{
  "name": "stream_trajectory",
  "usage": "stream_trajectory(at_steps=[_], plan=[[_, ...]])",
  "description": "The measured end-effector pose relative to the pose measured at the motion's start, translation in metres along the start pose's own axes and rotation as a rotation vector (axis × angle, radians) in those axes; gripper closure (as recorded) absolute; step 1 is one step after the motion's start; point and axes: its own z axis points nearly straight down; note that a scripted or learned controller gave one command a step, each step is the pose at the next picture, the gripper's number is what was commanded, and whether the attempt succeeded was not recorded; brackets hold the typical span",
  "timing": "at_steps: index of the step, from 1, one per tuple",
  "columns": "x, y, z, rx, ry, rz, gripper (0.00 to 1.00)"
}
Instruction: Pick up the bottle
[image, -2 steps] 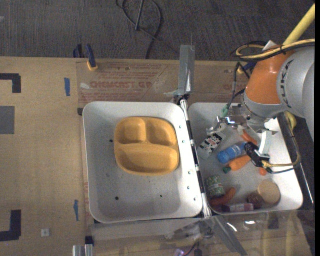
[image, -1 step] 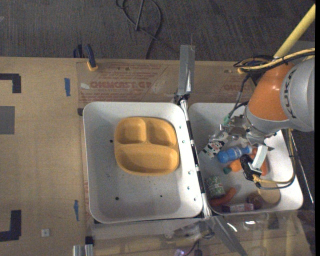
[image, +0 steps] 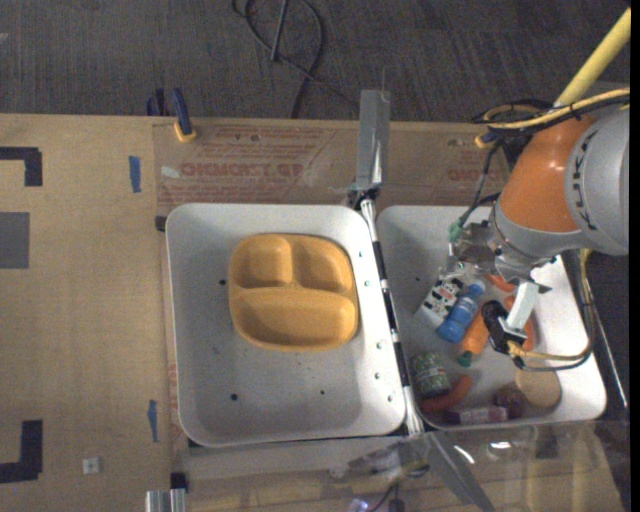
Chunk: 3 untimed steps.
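1. The fingers cannot be made out, so I cannot tell whether they are spread or pressed together; the gripper (image: 478, 268) sits low over the right bin (image: 575, 395), under the grey arm (image: 580, 170) with its orange band.
2. The bottle (image: 461, 312) is blue with a white cap and lies on its side in the right bin, tilted along a diagonal, just below the gripper. Whether anything is touching it cannot be told.
3. A small white carton with dark printing (image: 438, 298) lies just beside the bottle on its left, touching or nearly touching it.
4. An orange item (image: 476, 338) lies against the bottle's lower right, beside a black cable (image: 496, 328) that loops down from the wrist.
5. Lower in the same bin are a green can (image: 431, 372), a red item (image: 450, 390), a pinkish bar (image: 480, 412) along the front wall and a tan round piece (image: 540, 388).
6. The left bin (image: 200, 390) holds a yellow divided plate (image: 294, 290) with three compartments, lying flat near the bin's middle.
7. Both bins sit side by side on a cardboard-covered bench (image: 80, 330), their inner walls touching.
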Motion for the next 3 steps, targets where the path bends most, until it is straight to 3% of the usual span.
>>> stream_trajectory(at_steps=[1, 2, 3], plan=[[0.066, 0.041, -0.158, 0.063, -0.026, 0.361, 1.00], [0.011, 0.047, -0.172, 0.063, -0.027, 0.369, 1.00], [0.013, 0.048, -0.183, 0.062, -0.028, 0.365, 1.00]])
